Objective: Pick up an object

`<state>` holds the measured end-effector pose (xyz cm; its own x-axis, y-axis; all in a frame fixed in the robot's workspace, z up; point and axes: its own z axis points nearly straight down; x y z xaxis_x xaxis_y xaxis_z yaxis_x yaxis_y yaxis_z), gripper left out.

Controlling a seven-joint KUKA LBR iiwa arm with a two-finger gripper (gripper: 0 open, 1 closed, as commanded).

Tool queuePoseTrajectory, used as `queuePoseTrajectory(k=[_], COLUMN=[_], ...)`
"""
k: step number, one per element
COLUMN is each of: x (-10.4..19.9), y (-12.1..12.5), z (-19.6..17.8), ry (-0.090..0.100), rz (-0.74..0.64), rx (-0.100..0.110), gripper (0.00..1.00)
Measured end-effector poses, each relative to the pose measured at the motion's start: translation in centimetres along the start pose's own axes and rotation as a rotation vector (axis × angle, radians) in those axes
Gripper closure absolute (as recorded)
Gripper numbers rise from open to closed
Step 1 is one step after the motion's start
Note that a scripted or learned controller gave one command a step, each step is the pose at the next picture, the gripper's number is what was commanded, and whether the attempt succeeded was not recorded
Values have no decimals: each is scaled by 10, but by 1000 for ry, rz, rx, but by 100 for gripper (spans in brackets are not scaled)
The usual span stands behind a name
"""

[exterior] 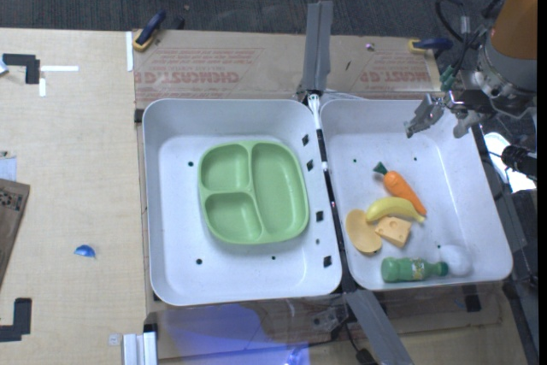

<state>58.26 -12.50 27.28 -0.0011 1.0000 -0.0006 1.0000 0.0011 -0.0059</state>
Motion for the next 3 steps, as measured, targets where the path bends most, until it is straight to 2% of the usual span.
queuePoseTrajectory(k=[1, 2, 3], x=[10, 8, 82], y=[-11, -11, 6], z=[179, 173, 84], ry=[1, 1, -1], rz=[25, 31, -28], rx=[-1, 3, -1], gripper=[0, 100, 100])
